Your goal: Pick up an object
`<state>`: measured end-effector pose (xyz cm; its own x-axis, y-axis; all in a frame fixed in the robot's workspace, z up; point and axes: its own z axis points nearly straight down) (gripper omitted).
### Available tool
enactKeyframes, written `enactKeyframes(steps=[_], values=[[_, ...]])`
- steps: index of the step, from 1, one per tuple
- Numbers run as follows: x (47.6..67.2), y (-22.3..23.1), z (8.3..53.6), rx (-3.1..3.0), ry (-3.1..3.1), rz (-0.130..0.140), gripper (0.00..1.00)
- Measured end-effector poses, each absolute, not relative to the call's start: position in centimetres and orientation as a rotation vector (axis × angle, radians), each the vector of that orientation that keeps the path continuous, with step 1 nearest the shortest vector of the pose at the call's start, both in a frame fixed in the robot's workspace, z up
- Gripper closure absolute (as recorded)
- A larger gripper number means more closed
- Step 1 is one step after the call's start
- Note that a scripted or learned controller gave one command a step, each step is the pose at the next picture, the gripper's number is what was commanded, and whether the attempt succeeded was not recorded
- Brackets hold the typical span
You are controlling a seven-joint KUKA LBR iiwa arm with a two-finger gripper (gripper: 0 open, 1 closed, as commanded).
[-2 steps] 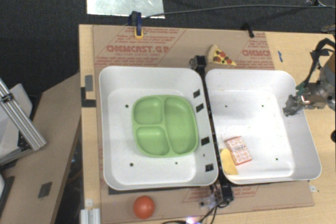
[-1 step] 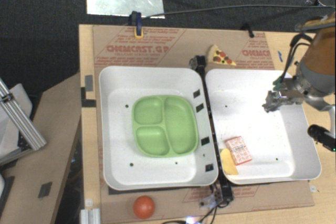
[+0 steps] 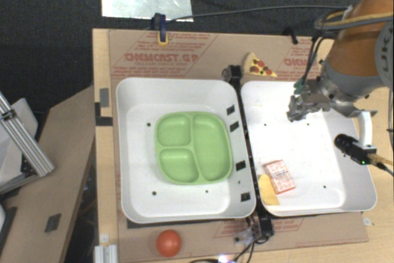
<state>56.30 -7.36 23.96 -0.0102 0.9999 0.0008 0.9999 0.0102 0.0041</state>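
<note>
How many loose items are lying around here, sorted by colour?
Green: 1, the divided tray
Red: 1, the ball
Yellow: 1, the block
Red-and-white: 1, the small packet
Yellow with red spots: 1, the pizza slice
Total: 5

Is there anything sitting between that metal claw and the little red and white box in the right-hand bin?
Nothing visible. The gripper hangs over the upper part of the right white bin, and bare bin floor lies between it and the small red and white box. A yellow piece sits against the box's far side.
</note>
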Motion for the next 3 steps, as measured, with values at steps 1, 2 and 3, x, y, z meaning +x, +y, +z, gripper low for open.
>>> enactKeyframes(steps=[1,2,3], values=[[57.9,-2.5,22.7,2.211,2.230,0.004,1.00],[58.9,2.9,23.7,2.210,2.231,0.006,1.00],[59.8,8.8,24.0,2.210,2.232,0.006,1.00]])
